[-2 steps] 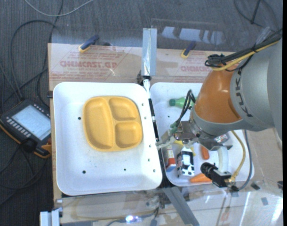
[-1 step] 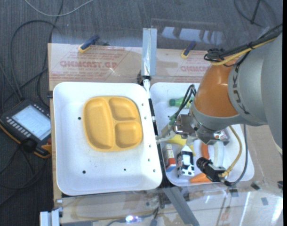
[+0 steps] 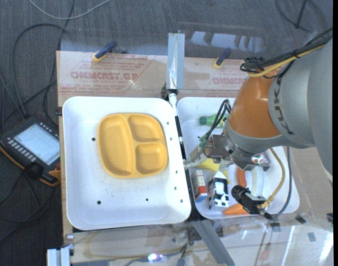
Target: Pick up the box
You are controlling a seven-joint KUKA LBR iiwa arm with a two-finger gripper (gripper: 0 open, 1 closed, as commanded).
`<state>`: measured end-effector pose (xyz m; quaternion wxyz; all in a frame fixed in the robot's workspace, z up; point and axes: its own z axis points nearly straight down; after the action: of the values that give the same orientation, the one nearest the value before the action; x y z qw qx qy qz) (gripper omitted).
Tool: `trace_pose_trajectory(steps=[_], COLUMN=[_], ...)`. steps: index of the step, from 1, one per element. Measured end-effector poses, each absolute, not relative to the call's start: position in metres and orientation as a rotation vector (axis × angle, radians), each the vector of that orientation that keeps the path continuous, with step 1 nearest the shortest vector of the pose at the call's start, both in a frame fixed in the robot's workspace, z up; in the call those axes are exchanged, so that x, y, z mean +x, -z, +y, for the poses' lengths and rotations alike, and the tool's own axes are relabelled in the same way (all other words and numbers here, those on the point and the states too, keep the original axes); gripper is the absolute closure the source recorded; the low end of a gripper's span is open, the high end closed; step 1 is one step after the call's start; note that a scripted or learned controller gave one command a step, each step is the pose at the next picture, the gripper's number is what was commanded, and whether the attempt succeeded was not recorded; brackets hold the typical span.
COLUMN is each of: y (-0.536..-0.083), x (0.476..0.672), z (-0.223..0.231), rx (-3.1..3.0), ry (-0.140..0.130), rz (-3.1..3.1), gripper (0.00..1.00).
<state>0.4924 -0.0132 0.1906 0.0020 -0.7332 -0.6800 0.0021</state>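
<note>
Yellow three-compartment plastic tray (image 3: 133, 144): centred in left white bin (image 3: 80, 204). Right of it, small black-and-white cow-print box (image 3: 218, 192) in right bin, below gripper (image 3: 213, 151); finger state cannot tell.

We see even, bright overhead light; the white left bin (image 3: 75, 165) nearly washes out, glare streaks the clear sheet below it, focus slightly soft.

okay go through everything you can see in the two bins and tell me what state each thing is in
Yellow plate: right way up, flat in the left bin, its three sections bare.
Box: black and white, lying in the right bin among small items, not lifted.
Green bottle: on its side near the right bin's far edge.
End effector: low over the right bin, above the box.
</note>
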Motion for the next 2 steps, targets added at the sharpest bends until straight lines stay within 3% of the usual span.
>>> trace_pose_trajectory(steps=[1,2], y=[-0.198,-0.235], x=[0.492,0.483], z=[-0.013,0.025], rx=[-2.298,-1.859], ry=[-0.011,-0.005], rz=[-2.132,-2.531], gripper=[1.00,1.00])
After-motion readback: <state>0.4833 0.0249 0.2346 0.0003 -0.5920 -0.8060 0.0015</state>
